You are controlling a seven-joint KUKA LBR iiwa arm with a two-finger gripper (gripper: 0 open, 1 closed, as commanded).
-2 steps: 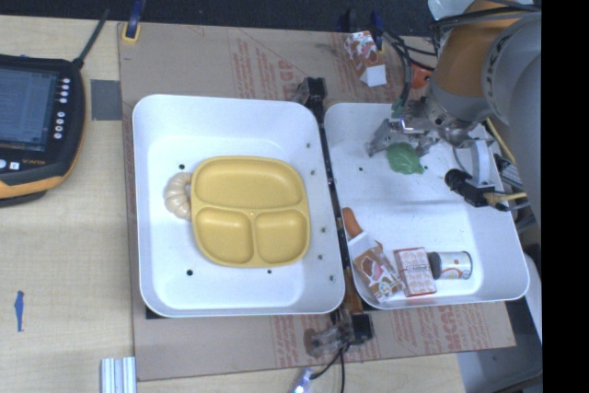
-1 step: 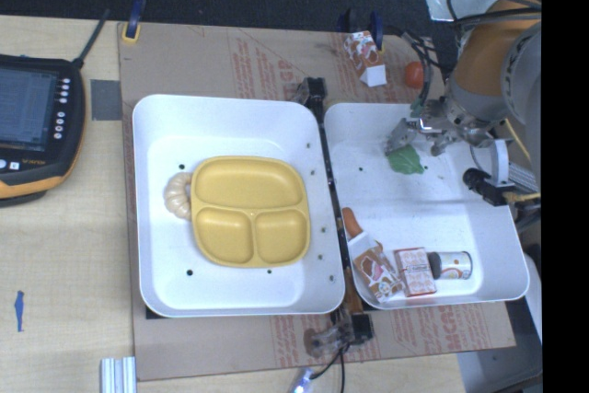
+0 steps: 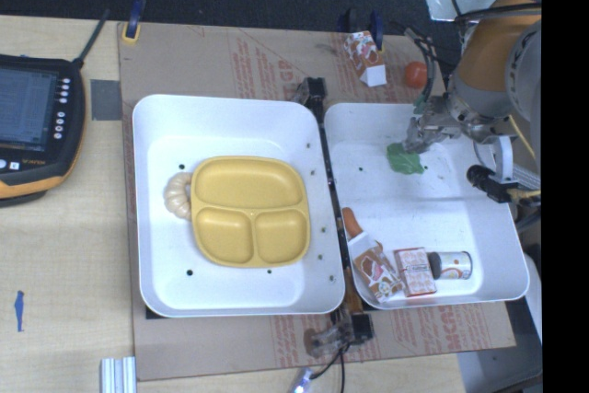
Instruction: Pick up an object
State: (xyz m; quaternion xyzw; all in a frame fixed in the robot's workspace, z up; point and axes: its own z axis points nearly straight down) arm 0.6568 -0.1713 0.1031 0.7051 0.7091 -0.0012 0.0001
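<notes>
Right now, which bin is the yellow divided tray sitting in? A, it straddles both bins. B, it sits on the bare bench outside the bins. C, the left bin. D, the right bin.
C: the yellow divided tray lies wholly inside the left bin, while the right bin holds the green item under the tool.
</notes>
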